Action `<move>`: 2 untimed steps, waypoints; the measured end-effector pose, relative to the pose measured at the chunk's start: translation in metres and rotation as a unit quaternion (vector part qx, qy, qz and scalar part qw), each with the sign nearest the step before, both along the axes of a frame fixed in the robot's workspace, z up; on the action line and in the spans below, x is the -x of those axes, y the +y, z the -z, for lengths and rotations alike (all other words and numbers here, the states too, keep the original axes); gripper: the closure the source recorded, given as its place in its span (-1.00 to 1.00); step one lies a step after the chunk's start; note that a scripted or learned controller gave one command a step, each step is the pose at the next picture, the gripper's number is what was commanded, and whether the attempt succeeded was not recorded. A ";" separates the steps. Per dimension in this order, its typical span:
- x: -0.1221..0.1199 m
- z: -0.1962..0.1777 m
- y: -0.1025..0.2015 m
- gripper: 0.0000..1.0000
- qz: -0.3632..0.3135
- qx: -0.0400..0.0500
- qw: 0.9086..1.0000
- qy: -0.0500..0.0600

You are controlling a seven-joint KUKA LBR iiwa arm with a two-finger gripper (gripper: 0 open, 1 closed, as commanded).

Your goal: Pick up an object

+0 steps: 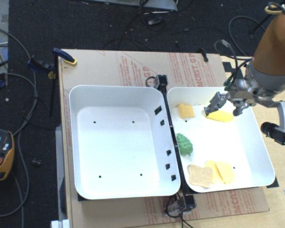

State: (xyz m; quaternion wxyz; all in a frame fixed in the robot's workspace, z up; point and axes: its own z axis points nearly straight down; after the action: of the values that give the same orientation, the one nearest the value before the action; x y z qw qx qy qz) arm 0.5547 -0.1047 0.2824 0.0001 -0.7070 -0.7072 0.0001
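- Because the arm enters from the right, we find the claw [224, 107] over the far part of the right bin [256, 148], the bin that carries all the loose objects.
- We see its two dark fingers [212, 109] spread wide, one on each side of the yellow banana-shaped piece [220, 116]; the piece lies flat on the bin floor and is not lifted.
- We cannot tell whether the fingers touch the piece or hang just above it.
- We judge this piece to be the pick target, since it sits between the fingers and well apart from the bin walls, which leaves room for closing.
- The orange block [185, 110] lies just beside the claw on the divider side; we judge it near enough to be nudged if the approach drifts that way.
- The green lump [184, 144] rests against the divider wall, a hard position for a two-finger grip.
- The bread slice [200, 175] and the yellow cheese slices [223, 171] lie touching at the near edge, flat and thin, so we judge them poor first choices.
- The left bin [80, 127] stands beside the right one on the surface [114, 65].
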 end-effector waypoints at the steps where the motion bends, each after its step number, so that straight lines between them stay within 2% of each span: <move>1: 0.057 0.049 0.039 -1.00 -0.001 -0.001 1.000 0.003; 2: 0.055 0.037 0.037 1.00 0.000 0.000 1.000 0.000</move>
State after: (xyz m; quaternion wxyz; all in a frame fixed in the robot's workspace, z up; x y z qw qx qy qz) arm 0.4997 -0.0673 0.2453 0.0004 -0.7071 -0.7071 0.0003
